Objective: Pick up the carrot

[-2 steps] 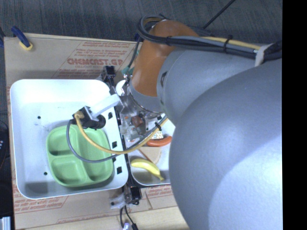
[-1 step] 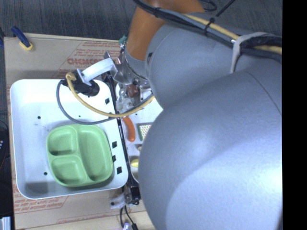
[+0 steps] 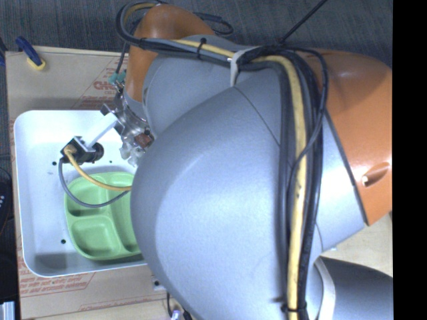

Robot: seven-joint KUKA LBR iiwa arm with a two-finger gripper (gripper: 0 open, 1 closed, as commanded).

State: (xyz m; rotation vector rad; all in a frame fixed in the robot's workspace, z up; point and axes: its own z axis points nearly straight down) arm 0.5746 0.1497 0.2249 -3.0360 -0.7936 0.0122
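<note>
Looming nearest the camera, the grey arm (image 3: 253, 199) covers much of the bench. Beyond it the gripper (image 3: 131, 137) hangs over the white bin (image 3: 32, 179), just beside a green tray (image 3: 93, 235). Whether the gripper is open or closed, and which way the carrot lies from it, I cannot tell.

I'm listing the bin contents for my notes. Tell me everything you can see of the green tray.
The green tray is pale green and looks like smooth, slightly glossy plastic, with rounded corners and a raised rim. A ridge divides it into compartments, two of which show. It lies flat on the floor of the white bin, toward the bin's near end. Its right part is hidden under the grey arm.
</note>
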